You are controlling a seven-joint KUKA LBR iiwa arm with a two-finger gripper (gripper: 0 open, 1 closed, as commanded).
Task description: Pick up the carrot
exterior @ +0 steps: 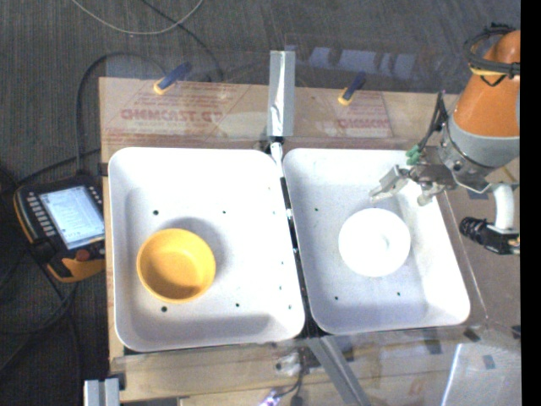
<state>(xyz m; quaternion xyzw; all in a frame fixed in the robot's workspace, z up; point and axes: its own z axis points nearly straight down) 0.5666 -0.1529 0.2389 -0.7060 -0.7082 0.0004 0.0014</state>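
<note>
Dark carpet surrounds a wooden bench [245, 112] bearing 2 white bins. A yellow bowl [176, 265] sits in the left bin [254, 184]; a white plate [374, 242] lies in the right bin [439, 294]. No carrot can be made out in either. Above the right bin's far corner hangs the gripper [410, 184], fingers spread apart and holding nothing. Judging by this, the task is at its search stage: the next move calls for locating the carrot before any descent.

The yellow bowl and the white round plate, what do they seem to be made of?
The yellow bowl looks like matte plastic: even colour, soft sheen, no glints. The white round plate could be plastic or glazed ceramic; its smooth, evenly bright face leaves that open.
</note>
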